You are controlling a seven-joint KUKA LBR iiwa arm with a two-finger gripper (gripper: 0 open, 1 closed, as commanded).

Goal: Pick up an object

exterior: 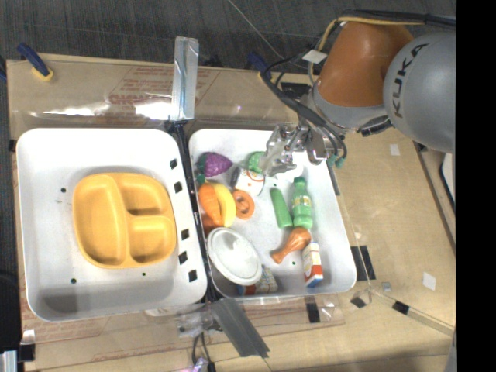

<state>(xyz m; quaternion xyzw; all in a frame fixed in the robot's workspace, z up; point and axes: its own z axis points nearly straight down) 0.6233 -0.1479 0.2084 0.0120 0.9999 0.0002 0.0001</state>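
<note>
A: While the arm [387, 68] reached in from the right, where did the gripper [280, 152] sit?

B: It hung over the far end of the right bin [343, 242], near that bin's back wall, just above a small green and white item [255, 163]. Whether it touched that item, I could not tell.

A: And the jaws?

B: The metal parts blurred together there, so I could not tell how far apart they stood, nor whether anything lay between them.

A: What lay in that bin?

B: A purple piece [216, 163] near the divider, an orange and yellow toy [215, 204] below it, then a white lidded bowl [232, 258] at the near end. A green bottle [301, 202] lay lengthwise on the right, a green stick-shaped piece [280, 207] just beside it, a brown drumstick [289, 245] under those, and a small red and white carton [312, 263] by the near right corner.

A: The left bin [39, 177]?

B: It carried a yellow divided tray [124, 218], lying flat near the middle.
</note>
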